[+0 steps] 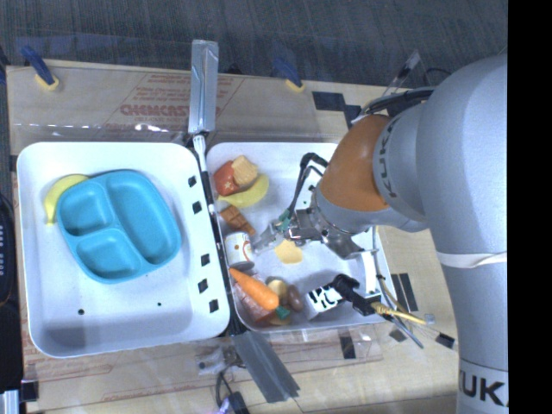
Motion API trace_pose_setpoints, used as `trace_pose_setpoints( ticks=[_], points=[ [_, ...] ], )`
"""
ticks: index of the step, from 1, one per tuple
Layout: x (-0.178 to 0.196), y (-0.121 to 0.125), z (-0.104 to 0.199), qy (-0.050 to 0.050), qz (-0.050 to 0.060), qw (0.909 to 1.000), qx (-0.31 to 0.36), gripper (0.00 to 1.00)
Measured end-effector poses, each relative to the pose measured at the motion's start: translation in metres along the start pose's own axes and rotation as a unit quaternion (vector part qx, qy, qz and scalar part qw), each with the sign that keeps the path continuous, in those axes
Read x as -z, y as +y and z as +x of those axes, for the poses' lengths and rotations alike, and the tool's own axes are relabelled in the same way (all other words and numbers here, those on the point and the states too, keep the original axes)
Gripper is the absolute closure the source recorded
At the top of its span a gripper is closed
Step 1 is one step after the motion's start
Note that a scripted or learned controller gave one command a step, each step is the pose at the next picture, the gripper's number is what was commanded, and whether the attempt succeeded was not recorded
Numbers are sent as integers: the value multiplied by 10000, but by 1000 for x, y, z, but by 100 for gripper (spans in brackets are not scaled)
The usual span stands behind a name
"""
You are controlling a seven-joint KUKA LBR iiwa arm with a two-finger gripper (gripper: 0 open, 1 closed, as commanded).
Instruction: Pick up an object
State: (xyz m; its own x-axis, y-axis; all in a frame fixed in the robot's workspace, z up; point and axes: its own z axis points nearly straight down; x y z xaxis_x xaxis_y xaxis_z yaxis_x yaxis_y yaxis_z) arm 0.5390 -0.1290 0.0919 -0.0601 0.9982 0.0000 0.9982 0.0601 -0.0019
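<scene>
My gripper (278, 231) hangs low over the middle of the right bin (285, 155), reaching in from the right. Just below its tip lies a small pale yellow piece (290, 253), close to the gripper but not visibly held. Left of the tip are a small white can (237, 249) and a brown piece (235, 220). At the bin's far side a red fruit (224, 179) and a tan block (245, 170) rest on a yellow banana (250, 193). An orange carrot (254, 290) lies at the near left with several small toy foods (283, 300).
The left bin (39, 317) holds a blue divided plate (121, 222) with a yellow banana (57, 193) tucked at its far left edge. A metal divider (202, 84) runs between the bins. The grey arm (448, 162) covers the right bin's right side.
</scene>
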Motion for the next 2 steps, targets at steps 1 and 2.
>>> trace_pose_setpoints(
  ticks=[1, 2],
  points=[
    [10, 1, 0, -4, 2, 10000, 21, 100],
    [10, 1, 0, -6, 3, 10000, 24, 0]
  ],
)
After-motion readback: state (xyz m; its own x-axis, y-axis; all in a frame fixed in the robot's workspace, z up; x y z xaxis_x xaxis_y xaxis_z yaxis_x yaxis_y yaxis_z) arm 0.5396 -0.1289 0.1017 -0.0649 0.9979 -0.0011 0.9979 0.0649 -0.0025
